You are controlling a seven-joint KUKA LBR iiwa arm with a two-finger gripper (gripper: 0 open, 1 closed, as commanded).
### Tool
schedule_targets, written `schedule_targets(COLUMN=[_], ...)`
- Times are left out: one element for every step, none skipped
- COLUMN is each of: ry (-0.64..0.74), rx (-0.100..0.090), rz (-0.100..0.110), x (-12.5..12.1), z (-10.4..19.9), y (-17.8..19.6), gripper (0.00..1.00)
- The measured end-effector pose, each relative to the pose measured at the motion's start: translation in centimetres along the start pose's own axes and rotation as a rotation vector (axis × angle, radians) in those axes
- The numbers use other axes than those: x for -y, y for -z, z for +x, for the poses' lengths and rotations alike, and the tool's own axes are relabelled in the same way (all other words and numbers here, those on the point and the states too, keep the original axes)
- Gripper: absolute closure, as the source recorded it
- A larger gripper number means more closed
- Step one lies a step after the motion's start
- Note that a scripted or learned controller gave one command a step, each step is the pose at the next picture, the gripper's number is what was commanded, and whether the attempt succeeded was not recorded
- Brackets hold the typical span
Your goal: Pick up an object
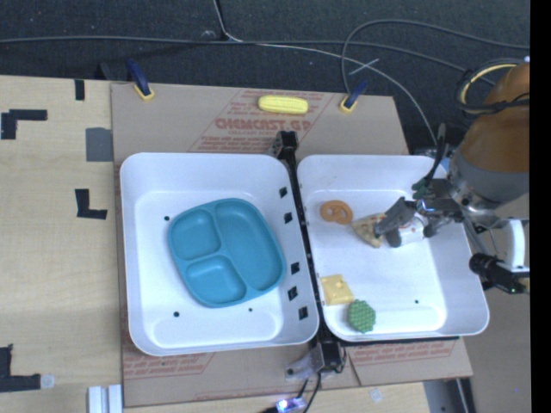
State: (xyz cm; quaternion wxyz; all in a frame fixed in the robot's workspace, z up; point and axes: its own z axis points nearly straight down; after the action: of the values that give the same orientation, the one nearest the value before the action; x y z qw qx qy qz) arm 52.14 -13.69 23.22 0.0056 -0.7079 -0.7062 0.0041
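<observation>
The right bin (448, 317) holds a brown ring-shaped pretzel (336, 212), a tan lumpy piece (369, 229), a yellow block (336, 289) and a green bumpy object (362, 316). My gripper (394, 228) reaches in from the right and hangs low over the middle of this bin. Its tip is right against the right side of the tan piece. Part of that piece is hidden behind the dark gripper tip.
In the left bin (138, 188) lies a blue divided plate (225, 250). A yellow corn-like object (282, 105) rests on the cardboard behind the bins. Black clips line the wall between the bins. Cables run across the dark area at the back.
</observation>
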Motion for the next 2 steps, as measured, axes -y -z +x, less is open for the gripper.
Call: schedule_targets(ry=[0.004,0.003], rx=[0.002,0.002], rz=[-0.012,-0.008], x=[-0.2,0.0], z=[0.0,0.1], y=[0.6,-3.7], gripper=[0.0,0.0])
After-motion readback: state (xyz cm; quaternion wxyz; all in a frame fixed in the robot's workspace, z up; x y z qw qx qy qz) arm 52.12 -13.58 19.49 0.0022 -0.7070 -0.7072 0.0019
